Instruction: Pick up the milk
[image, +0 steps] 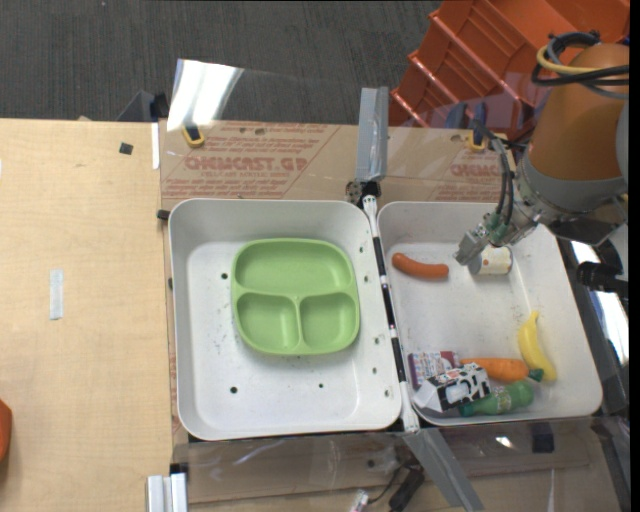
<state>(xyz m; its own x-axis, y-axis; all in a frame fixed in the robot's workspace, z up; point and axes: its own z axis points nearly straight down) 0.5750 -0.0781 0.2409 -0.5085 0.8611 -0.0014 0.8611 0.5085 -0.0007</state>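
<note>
While I watch from the overhead camera, the grey arm with the orange band (585, 110) reaches in from the right and sits over the far part of the right white bin (575, 330). Its two-finger gripper (483, 243) is low there, jaws right beside a small white cylinder-like object (496, 261); I cannot tell whether they are clenched or released.

Milk, then: the black-and-white patterned milk carton (460, 385) lies on its side at the near edge of that same bin, well apart from the gripper. It's crowded, touching a green bottle (500, 400), with an orange carrot (497, 369) just behind it.

A yellow banana (533, 346) rests near the right wall, and a reddish-orange sausage (420, 266) lies to the left of the gripper. Over in the left white bin (200, 400), I see a light green divided plate (296, 296).
</note>
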